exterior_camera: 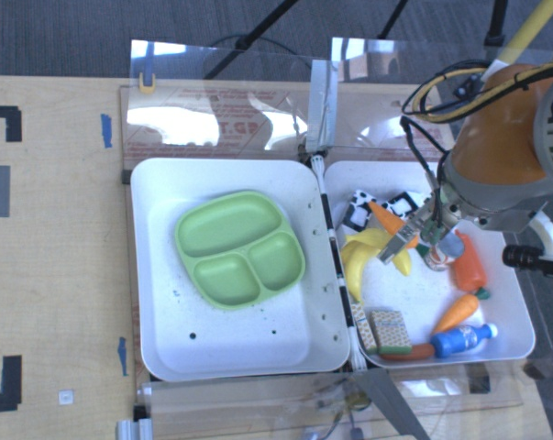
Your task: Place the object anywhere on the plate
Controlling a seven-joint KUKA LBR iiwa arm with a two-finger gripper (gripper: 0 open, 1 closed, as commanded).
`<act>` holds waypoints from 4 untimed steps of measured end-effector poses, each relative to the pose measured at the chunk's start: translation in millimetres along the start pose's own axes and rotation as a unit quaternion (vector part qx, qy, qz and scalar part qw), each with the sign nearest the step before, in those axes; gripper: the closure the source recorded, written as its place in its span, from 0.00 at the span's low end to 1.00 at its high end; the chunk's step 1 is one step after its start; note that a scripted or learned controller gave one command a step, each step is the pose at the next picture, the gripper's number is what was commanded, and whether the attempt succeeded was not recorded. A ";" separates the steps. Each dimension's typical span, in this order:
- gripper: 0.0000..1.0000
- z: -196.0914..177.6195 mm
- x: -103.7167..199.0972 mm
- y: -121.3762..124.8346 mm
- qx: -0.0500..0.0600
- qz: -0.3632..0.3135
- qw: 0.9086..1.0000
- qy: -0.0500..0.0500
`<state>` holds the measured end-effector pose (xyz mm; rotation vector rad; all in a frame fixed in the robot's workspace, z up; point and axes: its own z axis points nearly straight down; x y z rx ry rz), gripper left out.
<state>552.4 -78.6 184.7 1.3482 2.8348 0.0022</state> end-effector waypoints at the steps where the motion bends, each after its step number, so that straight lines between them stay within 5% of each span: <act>1: 1.00 0.4 67.6 67.8 0.000 -0.002 1.000 0.000; 2: 1.00 0.2 110.4 102.8 -0.001 -0.101 0.995 -0.001; 3: 1.00 10.2 128.9 163.8 0.000 0.054 0.999 0.000; 4: 0.00 9.9 128.9 163.9 0.000 0.053 0.999 -0.001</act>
